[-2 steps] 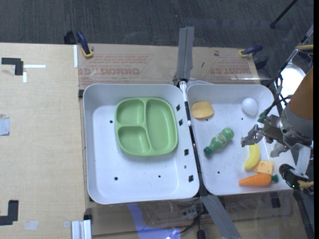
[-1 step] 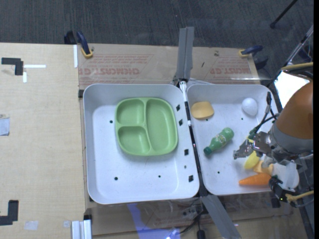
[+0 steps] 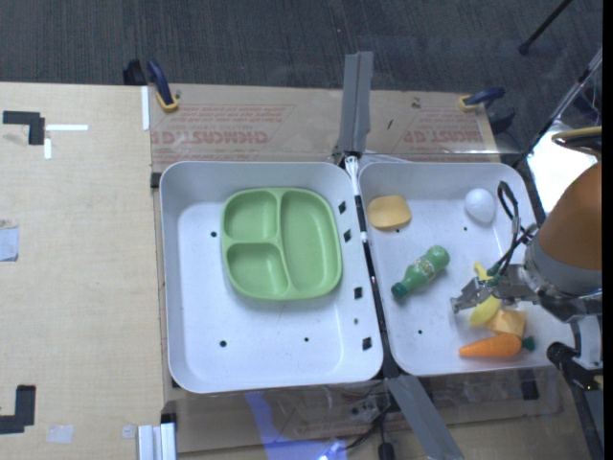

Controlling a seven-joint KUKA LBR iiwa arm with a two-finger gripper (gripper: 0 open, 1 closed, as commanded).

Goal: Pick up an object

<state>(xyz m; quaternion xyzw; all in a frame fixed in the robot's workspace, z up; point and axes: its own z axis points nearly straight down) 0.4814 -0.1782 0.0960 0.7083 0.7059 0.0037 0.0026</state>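
Camera view from above the bench puts the gripper low in the right bin, near that bin's right side, with the grey arm and its orange band coming in from the right edge. Its metal fingers point left and sit right on top of a small yellow piece; I cannot tell from here whether they are spread or pressed together, or whether the yellow piece is actually between them. Touching the yellow piece on its lower right is a tan block, and just below that lies an orange carrot, stretched out lengthwise near the bin's front wall. To the left of the gripper, a little apart from it, a green bottle lies on its side, tilted so its cap end points down and left. Farther up the same bin, a yellow-orange rounded piece rests near the divider between the bins, and a white ball sits toward the upper right corner beside a dark cable loop. Across the divider, the left bin holds a green compartment plate, flat and face up, well apart from everything in the right bin. Both bins rest on a brown cardboard sheet clamped at the back.
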